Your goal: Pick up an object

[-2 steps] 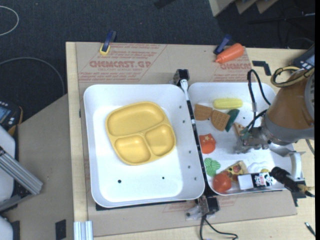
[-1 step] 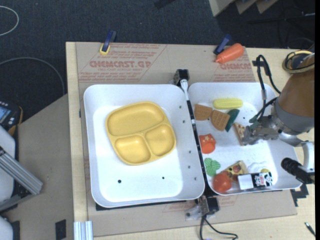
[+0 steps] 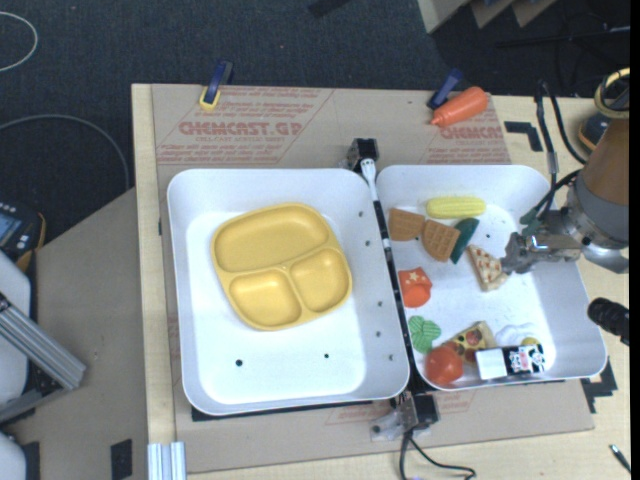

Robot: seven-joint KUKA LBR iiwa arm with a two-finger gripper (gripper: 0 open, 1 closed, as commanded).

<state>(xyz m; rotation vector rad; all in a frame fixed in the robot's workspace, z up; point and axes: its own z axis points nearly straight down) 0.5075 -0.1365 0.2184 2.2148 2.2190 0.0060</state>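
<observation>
Hand (image 3: 522,251), finger state indiscernible, hovers beside pizza slice (image 3: 486,266) near right bin's (image 3: 560,340) right edge; centre over slice before closing.

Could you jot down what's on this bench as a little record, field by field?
left bin: holds a yellow divided plate
right bin: toy foods, among them corn, a tomato and a pizza slice
gripper: low in the right bin, beside the pizza slice
outside the bins: a toy carrot on the bench
</observation>
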